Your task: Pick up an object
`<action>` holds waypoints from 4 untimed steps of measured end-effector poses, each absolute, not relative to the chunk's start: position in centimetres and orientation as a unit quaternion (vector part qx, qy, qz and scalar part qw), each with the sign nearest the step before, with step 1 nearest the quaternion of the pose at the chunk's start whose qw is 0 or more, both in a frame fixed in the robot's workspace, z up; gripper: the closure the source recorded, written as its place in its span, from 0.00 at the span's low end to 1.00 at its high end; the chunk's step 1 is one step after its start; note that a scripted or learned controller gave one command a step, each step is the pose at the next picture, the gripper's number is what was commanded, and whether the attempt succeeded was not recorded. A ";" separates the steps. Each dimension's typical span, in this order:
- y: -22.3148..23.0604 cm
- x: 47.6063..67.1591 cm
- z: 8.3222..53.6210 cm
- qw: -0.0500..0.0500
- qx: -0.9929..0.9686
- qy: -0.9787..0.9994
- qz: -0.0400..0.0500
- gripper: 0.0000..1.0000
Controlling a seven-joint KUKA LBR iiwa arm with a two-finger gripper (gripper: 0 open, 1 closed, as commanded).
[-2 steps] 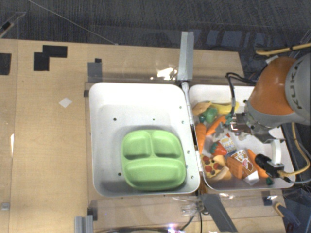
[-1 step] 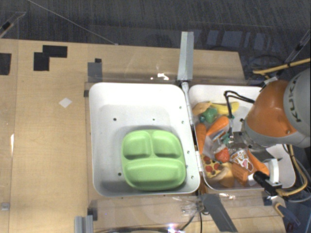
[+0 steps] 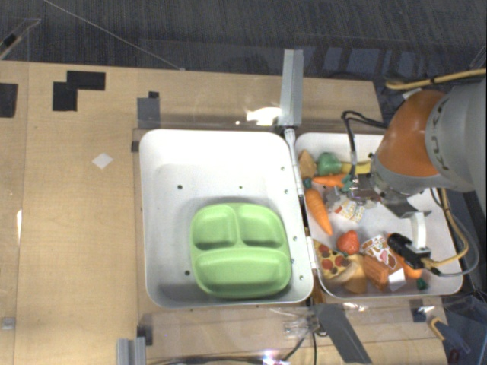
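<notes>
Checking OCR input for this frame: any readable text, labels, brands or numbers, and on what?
Nothing legible.
Small carton in the right bin: red and white print, too blurred to read.
White packet near the claw: markings too small to read.
Green divided tray in the left bin: no text.

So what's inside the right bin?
Toy food lies in the right bin: a carrot, a green pepper, a strawberry, a pizza slice. The arm covers the bin's far right part, so anything under it is hidden.

Two white bins (image 3: 163, 226), one green divided plate (image 3: 240, 250), one carrot (image 3: 319, 211), one pizza slice (image 3: 329, 259).
</notes>
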State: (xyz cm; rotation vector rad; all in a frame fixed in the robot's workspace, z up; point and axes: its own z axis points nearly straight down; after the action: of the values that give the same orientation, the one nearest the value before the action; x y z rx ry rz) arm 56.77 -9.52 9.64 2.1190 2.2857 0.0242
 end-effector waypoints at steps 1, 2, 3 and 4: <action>-9.8 61.0 9.6 0.011 0.676 0.736 0.007 0.00; -9.0 63.9 10.0 0.008 0.653 0.757 0.005 0.00; -8.8 63.1 19.9 0.003 0.632 0.775 0.002 0.00; -9.6 56.7 11.9 0.001 0.654 0.756 0.001 0.00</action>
State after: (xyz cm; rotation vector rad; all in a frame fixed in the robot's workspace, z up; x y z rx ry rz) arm 56.72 -9.59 11.89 2.0536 2.3747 0.0031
